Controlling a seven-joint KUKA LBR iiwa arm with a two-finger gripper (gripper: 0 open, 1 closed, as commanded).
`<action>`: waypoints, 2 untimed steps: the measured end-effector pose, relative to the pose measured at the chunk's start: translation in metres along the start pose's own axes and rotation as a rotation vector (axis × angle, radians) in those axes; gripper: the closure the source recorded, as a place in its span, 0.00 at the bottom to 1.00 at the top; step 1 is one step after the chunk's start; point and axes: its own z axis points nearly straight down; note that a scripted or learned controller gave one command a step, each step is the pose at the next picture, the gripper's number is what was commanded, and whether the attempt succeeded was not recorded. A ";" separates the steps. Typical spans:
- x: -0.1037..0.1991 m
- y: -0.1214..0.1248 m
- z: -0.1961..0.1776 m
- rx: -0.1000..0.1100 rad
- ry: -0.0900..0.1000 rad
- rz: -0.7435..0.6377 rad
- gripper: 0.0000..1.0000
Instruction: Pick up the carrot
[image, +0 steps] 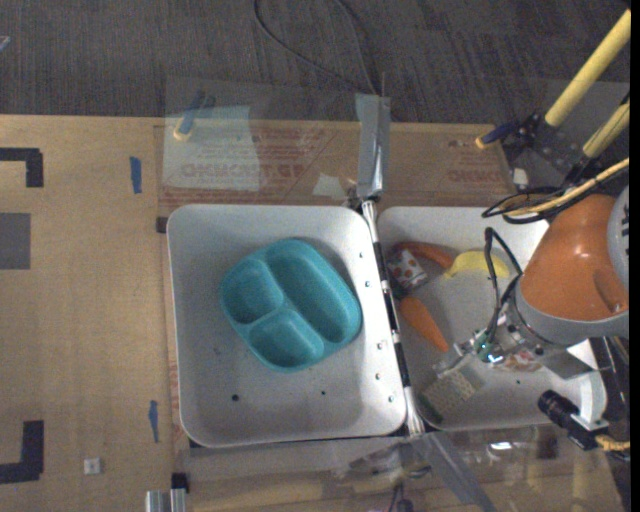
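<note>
**End Effector Low in the Right Bin, Carrot Just Beside It**

I was reaching in from the right of the frame, my orange band (575, 270) big and bright at the right edge, and my end effector (462, 378) was down in the lower part of the right bin (520, 408). From this angle I could not tell whether it was wide or narrow; the tip was a small, blurry shape over the white floor, and nothing showed clearly between its ends.

The carrot (424, 322) lay in that same right bin, near its left wall, slanting from upper left to lower right. Its lower end pointed toward my end effector and sat just beside it, up and to the left; I could not tell whether the two touched.

Above the carrot, a small white can with a red pattern (405, 267) stood near the bin's upper left corner. A second orange piece (432, 254) lay just behind it, and a yellow banana (472, 264) curved to the right of that.

Over in the left bin (200, 330), a teal divided plate (290, 302) sat about in the middle, tilted in the frame. Both bins rested on the tan counter (80, 320), with black tape marks along its left edge and yellow cables trailing at the upper right.
</note>
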 end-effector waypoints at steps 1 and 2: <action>-0.028 0.047 0.031 -0.007 -0.004 -0.238 0.00; -0.031 0.048 0.019 -0.016 -0.010 -0.231 1.00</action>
